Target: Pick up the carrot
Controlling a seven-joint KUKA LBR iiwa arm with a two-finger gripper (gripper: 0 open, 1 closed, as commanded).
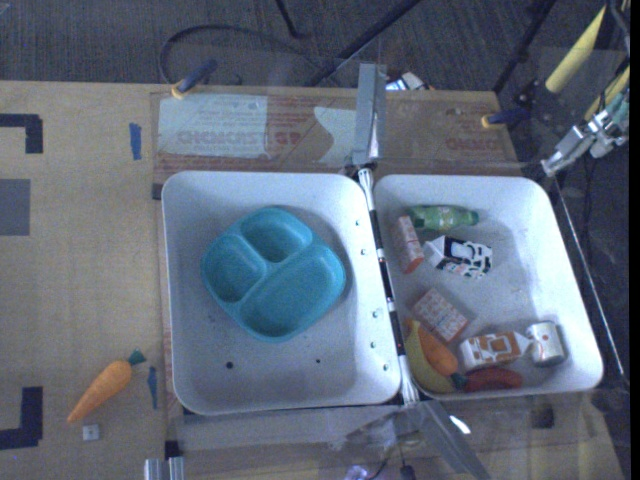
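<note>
You cannot tell whether the jaws are apart or together; the carrot [100, 390] lies well apart from them, beyond both bins on the worktop [70, 298]. Come down from above and close across its thick middle, clear of the green tip

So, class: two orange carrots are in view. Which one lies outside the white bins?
The orange toy carrot with the green top, lying on the wooden bench left of the left white bin. The other orange carrot rests inside the right bin.
</note>
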